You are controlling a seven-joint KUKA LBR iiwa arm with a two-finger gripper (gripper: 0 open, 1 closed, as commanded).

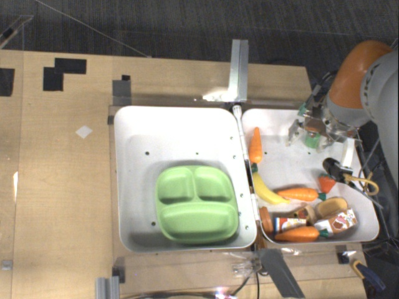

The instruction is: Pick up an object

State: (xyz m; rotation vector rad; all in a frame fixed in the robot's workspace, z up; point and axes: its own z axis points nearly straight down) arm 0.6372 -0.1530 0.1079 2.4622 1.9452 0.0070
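**Gripper hanging over the right bin with a green object between its fingers**

A camera is looking down on a wooden bench [56, 185] bearing 2 shallow white bins side by side. The left bin [140, 136] is holding a green divided tray [196, 203]. The right bin [280, 161] is holding toy food: 1 carrot [255, 145] lying along the left wall, a banana [268, 192] touching a second carrot [299, 194], and a crowded pile of carrots and small packets [315, 220] along the near wall.

The grey arm, with its orange band [355, 73], is reaching in from the right. The gripper [312, 136] is pointing down over the far right part of the right bin, its fingers parted around a small green object [310, 138] that seems to be sitting between them; whether they are truly clamping it is unclear.

The step in hand looks like the lift after a grasp. The next move calls for rising straight up, keeping the pinch steady so the small piece is not slipping out.
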